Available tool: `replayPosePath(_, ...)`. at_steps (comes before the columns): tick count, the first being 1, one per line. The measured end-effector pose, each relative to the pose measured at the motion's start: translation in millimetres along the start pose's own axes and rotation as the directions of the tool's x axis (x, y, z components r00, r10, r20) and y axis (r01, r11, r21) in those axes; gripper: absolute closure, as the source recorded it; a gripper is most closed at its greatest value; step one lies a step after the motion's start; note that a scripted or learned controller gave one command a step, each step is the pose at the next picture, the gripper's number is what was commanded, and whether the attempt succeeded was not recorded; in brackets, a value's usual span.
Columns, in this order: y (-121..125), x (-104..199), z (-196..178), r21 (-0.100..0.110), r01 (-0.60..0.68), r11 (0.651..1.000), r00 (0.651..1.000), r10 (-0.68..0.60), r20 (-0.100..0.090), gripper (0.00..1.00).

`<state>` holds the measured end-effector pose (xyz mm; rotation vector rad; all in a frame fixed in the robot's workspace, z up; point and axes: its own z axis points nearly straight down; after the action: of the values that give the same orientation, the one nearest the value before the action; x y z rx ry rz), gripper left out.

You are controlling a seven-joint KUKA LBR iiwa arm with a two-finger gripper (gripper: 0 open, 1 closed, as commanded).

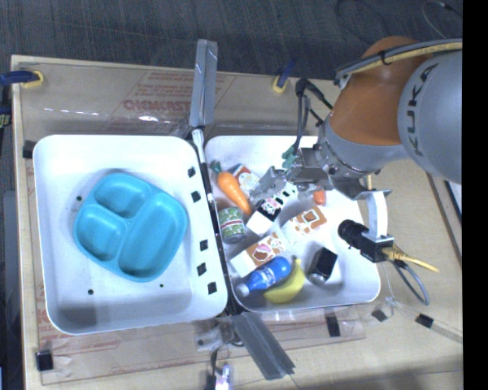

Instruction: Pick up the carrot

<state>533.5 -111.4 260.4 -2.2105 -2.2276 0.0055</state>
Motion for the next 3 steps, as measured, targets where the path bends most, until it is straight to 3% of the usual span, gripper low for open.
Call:
replayPosePath(1,42,99,70,0.001,-0.005,1.000,1.000,0.005,0.001,0.00)
replayPosePath(2,21,33,120,-0.006,0.054,0.999,0.998,-0.054,-0.012,0.00)
replayPosePath(3,41,36,140,-0.008,0.067,0.998,0.998,-0.067,-0.020,0.00)
